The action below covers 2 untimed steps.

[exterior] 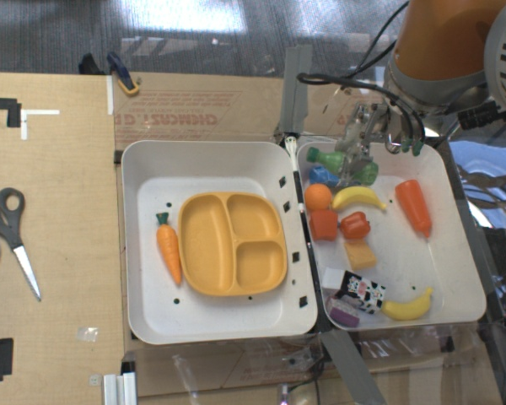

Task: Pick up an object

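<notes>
Nearest you, a banana and cow-print carton lie untouched in the right bin. Farther back, the gripper hangs over a green toy at the rear; you cannot tell how its jaws stand. Nothing looks lifted yet.

Robotics lab or test workshop. Grey-orange industrial arm at upper right, loose cables. Two white bins on cardboard sheet, toy plastic food inside. Scissors at left on plywood table, tape marks.
</notes>
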Each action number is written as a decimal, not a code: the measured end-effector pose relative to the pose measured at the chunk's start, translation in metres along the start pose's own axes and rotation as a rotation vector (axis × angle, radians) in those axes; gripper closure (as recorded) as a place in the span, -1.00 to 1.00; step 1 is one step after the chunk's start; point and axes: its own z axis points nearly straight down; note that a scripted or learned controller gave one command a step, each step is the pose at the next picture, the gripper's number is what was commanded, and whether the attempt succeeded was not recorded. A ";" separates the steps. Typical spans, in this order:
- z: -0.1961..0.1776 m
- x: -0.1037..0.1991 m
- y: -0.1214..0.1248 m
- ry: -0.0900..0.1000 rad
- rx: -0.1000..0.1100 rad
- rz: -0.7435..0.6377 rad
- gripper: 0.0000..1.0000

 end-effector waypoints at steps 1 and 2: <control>-0.078 0.016 -0.064 -0.001 0.001 -0.277 1.00; -0.004 0.077 -0.043 0.003 0.000 -0.116 1.00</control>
